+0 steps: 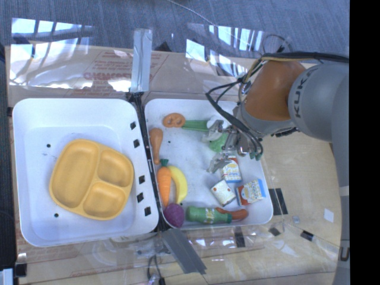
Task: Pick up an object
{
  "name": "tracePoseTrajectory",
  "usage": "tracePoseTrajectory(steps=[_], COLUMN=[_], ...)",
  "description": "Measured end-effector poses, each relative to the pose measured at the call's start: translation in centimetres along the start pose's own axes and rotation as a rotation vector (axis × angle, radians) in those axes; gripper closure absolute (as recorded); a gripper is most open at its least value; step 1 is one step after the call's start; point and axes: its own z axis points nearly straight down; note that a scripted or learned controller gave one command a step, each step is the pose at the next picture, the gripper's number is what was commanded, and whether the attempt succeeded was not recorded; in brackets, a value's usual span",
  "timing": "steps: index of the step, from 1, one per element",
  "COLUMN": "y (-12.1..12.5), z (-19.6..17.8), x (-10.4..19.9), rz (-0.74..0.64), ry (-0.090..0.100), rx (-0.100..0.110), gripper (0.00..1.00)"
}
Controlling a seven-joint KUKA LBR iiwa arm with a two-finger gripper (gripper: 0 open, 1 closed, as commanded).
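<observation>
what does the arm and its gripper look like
The arm is a thick, rounded grey body with dark lettering on its side and an orange band above the wrist. Black cables loop around the wrist. The gripper is small, metallic silver-grey, with green parts beside it.

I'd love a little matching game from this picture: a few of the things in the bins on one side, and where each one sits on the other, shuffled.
Things:
1. yellow plastic divided tray
2. brown pretzel-shaped toy
3. purple toy at the bin's bottom edge
4. yellow toy banana

Places:
A. near corner of the right bin, by the divider
B. far end of the right bin
C. left bin
D. beside the orange toy carrot

Pairs: 1-C, 2-B, 3-A, 4-D
</observation>
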Motion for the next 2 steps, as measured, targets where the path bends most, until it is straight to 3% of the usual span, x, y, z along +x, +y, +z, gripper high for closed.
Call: tracePoseTrajectory(steps=[1,2], y=[1.3,-0.1], z=[0.1,0.1], x=[-2.0,2.2], rz=[0.021,0.08], ry=[0.001,0.003], rx=[-0.001,-0.002], gripper=[0.0,0.0])
